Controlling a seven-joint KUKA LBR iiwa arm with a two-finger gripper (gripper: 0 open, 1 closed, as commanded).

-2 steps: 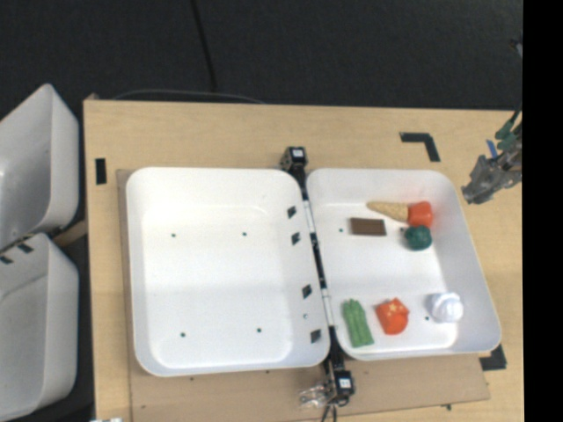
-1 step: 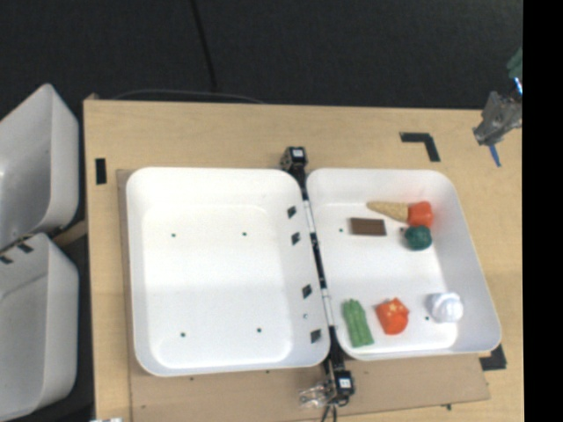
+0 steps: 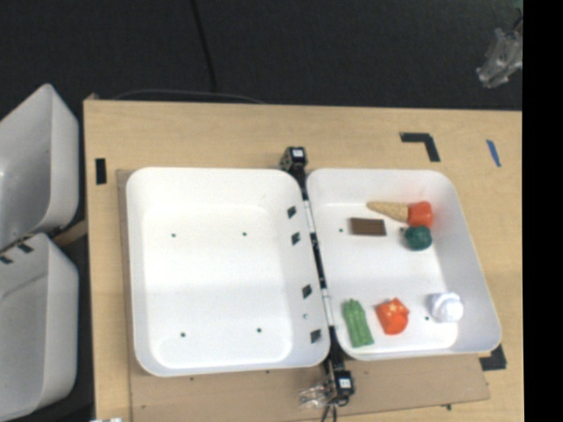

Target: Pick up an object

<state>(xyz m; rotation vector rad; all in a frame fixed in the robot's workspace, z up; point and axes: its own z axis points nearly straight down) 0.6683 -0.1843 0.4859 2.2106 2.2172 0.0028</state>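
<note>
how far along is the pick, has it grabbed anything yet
Nothing looks done: the gripper sits high at the upper right, away from the bins. The brown block, green ball and orange piece lie in the right bin. Approach, grasp and lift remain.

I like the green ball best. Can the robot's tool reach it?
Probably yes. The green ball lies uncovered in the right bin, beside the orange cone toy. The tool hangs above, nothing between.

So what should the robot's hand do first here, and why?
Probably swing down toward the right bin, since every object lies there. The hand sits high at the upper right, away from the bench. The brown block looks like a fair first target: it lies apart from its neighbours.
</note>
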